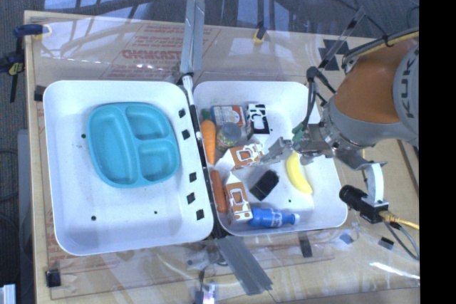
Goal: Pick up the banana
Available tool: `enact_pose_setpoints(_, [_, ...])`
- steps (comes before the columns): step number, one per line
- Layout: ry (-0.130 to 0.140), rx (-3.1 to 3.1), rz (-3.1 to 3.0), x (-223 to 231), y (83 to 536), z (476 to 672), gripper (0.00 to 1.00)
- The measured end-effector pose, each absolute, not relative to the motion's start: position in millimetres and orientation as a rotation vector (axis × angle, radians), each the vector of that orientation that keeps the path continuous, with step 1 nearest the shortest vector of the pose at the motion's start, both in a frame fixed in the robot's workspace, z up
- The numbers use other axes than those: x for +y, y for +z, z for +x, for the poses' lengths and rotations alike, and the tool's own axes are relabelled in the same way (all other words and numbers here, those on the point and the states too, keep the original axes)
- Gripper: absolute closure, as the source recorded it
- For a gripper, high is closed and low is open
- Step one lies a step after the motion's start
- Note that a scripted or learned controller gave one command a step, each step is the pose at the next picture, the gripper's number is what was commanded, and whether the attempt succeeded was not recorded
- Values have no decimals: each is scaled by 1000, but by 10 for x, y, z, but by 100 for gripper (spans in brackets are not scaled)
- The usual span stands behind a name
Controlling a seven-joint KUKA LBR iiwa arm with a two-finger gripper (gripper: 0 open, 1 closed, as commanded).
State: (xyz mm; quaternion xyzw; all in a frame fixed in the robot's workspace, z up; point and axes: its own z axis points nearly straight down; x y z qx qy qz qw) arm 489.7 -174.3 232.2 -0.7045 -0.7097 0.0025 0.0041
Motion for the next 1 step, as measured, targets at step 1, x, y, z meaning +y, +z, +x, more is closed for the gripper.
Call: enact_pose_setpoints(1, [8, -2262, -2166, -2016, 1134, 4906, 0])
